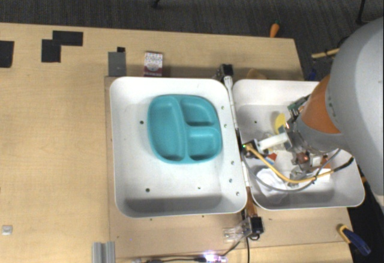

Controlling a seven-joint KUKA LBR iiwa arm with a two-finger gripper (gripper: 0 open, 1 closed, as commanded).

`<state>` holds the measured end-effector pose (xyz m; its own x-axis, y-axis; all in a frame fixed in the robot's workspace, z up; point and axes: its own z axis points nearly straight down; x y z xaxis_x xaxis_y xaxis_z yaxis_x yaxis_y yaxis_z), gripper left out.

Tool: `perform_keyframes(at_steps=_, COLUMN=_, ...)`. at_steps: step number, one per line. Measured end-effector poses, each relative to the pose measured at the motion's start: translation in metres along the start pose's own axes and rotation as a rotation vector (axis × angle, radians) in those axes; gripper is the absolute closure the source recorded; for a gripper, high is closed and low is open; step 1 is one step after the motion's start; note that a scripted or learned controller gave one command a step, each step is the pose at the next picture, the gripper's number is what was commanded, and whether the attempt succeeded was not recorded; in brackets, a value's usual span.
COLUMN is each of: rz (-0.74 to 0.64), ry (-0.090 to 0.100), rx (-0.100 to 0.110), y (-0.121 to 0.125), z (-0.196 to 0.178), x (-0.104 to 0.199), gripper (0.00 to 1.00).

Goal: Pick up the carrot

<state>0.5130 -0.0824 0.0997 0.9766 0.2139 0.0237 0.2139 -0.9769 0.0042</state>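
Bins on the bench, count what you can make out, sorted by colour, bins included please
White: 2, the left bin and the right bin
Teal: 1, a divided plate in the left bin
Yellow: 1, a small object in the right bin, partly hidden by the arm
Total: 4

Arm cut off by the right edge and covers the right bin's right side and far right corner. Gripper lost in wrist hardware and cables, fingers unreadable. Yellow thing by the wrist half hidden, can't identify. White clump near the bin's front edge too blurred to name.
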Motion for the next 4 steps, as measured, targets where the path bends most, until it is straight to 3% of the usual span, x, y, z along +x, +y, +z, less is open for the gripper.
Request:
perform_keyframes(at_steps=1, rz=-0.021, ry=-0.012, rx=0.0, y=0.045, z=0.001, x=0.056, gripper=0.0)
perform_keyframes(at_steps=2, rz=-0.179, ry=0.009, rx=-0.019, y=0.028, z=0.003, x=0.042, gripper=0.0)
perform_keyframes(at_steps=3, rz=0.004, ry=-0.023, rx=0.006, y=0.081, z=0.015, x=0.029, gripper=0.0)
perform_keyframes(at_steps=4, rz=0.006, ry=-0.022, rx=0.008, y=0.045, z=0.013, x=-0.025, gripper=0.0)
